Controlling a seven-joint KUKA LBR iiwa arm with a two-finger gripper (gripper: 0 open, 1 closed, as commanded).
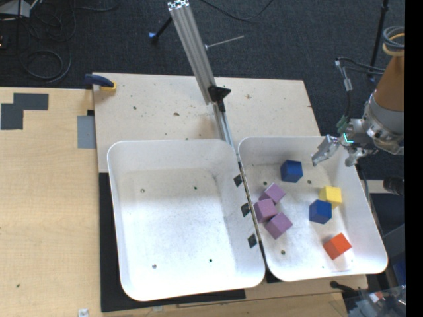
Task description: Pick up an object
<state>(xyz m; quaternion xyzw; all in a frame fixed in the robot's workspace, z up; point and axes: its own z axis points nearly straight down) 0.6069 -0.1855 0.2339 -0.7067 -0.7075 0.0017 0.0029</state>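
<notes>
Dark carpet with loose cables fills the top of the frame, and below it a pale wooden bench (198,107) carries two shallow white bins side by side. On the bench's upper left corner lies a small blue and yellow clamp (100,82), and a long silver aluminium rail (197,51) runs from the upper middle down to the gap between the bins. At the left a lighter board (43,197) carries grey patches. I see no objects in the left bin (125,157), only small dark specks on its floor. In the right bin (370,243) lie the objects: three purple blocks (271,210) close together near its left wall, a blue cube (291,171) above them, a yellow block (331,194) just beside a second blue cube (320,211) in the middle right, and an orange block (338,245) toward the lower right corner. From the right edge of the frame the arm (391,98) reaches in, and the gripper (336,150) is over the upper right part of the right bin, near the first blue cube but apart from it. Its two fingers (322,152) stand spread, and nothing is between them
</notes>
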